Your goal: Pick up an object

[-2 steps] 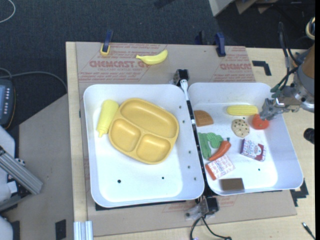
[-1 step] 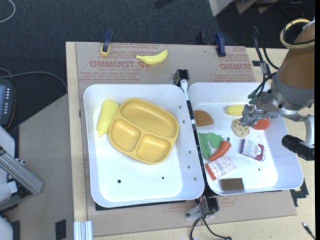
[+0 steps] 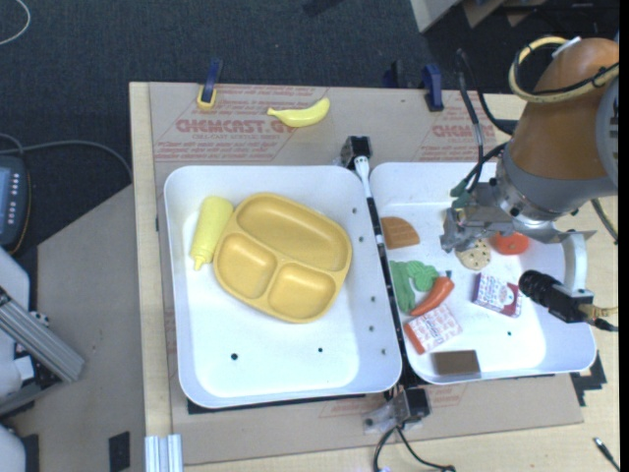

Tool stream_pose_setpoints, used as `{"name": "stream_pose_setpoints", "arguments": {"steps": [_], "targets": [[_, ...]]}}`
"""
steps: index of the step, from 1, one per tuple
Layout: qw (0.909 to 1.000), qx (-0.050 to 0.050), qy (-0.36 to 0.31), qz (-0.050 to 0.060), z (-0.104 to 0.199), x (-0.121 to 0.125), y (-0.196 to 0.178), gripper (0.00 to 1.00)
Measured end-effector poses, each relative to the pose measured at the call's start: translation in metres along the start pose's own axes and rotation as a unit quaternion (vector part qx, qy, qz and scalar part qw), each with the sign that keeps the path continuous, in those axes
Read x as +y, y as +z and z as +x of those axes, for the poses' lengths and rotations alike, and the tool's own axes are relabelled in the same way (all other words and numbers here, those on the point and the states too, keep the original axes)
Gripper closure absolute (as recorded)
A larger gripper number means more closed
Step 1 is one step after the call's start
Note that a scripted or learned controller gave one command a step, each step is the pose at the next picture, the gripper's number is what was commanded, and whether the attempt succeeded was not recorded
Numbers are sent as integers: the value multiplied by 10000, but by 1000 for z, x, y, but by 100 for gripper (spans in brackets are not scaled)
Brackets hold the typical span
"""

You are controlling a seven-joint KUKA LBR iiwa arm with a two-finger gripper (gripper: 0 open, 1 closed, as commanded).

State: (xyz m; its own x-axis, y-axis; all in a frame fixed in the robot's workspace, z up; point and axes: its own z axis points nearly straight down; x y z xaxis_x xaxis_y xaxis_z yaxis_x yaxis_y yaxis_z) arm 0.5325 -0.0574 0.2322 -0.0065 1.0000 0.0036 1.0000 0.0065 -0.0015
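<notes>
- The arm comes in from the right, orange band up top, wrist hanging over the far part of the right bin
- The gripper sits low over that bin, right above a round cookie-looking thing and just left of a red-orange tomato-ish piece; honestly can't tell how the jaws stand, it's all a grey jumble from up here
- Nothing visibly between the fingers, so I'm not calling it a grab
- Rest of the right bin: a brown bread-like slice at the far left, green leafy toy below it, an orange-red carrot or pepper lying across the green one, a red-and-white packet nearer, a brown block at the near edge, a purple-and-white packet to the right
- Left bin has a yellow divided tray with a yellow mustard-style bottle touching its left side
- A toy banana lies on the cardboard beyond the left bin, well apart from everything else
</notes>
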Motion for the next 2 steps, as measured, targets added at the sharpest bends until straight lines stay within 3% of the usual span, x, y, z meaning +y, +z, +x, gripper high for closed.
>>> {"name": "stream_pose_setpoints", "arguments": {"steps": [1, 2], "targets": [[10000, -6, 2, 0, 56, -4, -5, 100], [10000, -10, 10, 7, 93, -9, -1, 100]]}}
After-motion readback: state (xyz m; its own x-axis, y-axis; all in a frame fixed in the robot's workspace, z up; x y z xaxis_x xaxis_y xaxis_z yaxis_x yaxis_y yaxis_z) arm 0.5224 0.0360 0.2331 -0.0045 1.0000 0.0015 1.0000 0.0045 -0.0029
